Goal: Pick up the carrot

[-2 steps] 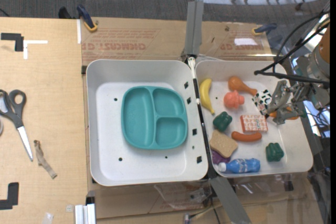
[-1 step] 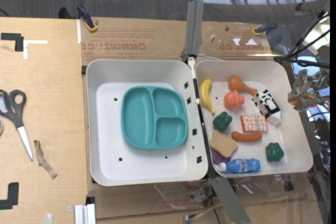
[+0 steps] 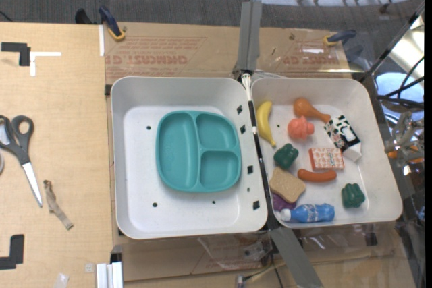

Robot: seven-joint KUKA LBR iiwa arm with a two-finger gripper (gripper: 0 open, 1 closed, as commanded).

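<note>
The carrot (image 3: 312, 109), probably that tapered orange piece, lay at the back of the right bin (image 3: 375, 165), just beside the peach (image 3: 301, 129). You'd have wanted to close across its middle. Couldn't tell the tool's width.

What may be the arm's cabled mount (image 3: 405, 137) sits far right
</note>
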